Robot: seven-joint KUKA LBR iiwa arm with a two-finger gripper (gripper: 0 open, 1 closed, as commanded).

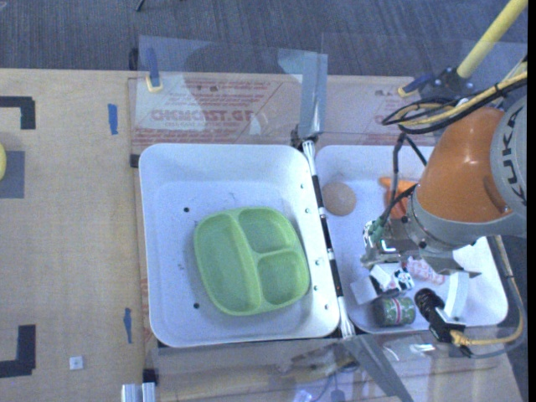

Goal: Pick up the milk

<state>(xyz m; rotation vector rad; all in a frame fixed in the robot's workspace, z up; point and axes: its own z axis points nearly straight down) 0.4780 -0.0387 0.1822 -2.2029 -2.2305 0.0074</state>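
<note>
Down at the right bin's (494, 308) front edge, the milk (392, 278) sits crammed beside a green can (395, 311); gripper (387, 254) right over it, can't tell its opening, little room.

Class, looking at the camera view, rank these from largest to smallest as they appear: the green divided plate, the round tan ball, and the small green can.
1. Green divided plate, in the left bin, by far the largest.
2. Tan ball and green can, both in the right bin, look about alike; too close to rank.
</note>
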